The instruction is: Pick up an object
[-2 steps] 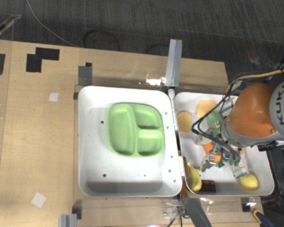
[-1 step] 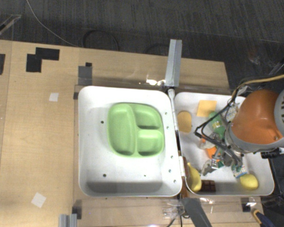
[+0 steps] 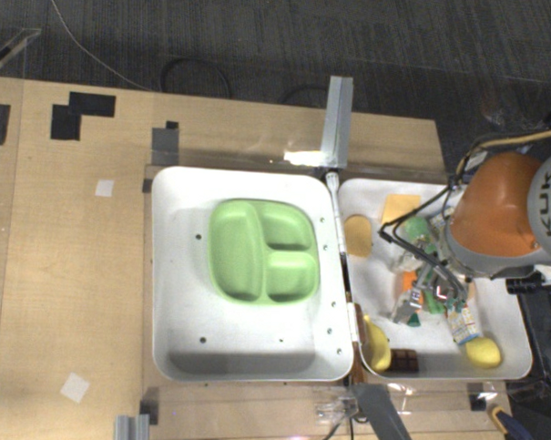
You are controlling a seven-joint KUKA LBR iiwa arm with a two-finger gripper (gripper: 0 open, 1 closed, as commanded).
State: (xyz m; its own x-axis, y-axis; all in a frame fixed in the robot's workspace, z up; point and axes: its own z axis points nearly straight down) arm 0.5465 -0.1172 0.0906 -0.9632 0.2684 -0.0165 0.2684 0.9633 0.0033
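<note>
My gripper (image 3: 420,298) reaches down into the middle of the right bin (image 3: 519,318), under the arm's orange band (image 3: 497,208). A small orange item (image 3: 407,282) lies right at its left side, touching or nearly so. A tan round piece (image 3: 358,235) sits at the bin's left wall. Behind the gripper, a flat yellow-orange slab (image 3: 400,209) lies at the bin's back. A banana (image 3: 378,346) and a dark brown block (image 3: 407,362) rest in the front left corner. A yellow lemon (image 3: 482,352) sits at the front right. The wrist hides what lies under it.
The left bin (image 3: 175,338) holds a green divided tray (image 3: 260,250) in its middle. A metal post (image 3: 337,126) stands behind the divider between the bins. The wooden bench (image 3: 63,278) spreads out to the left.
</note>
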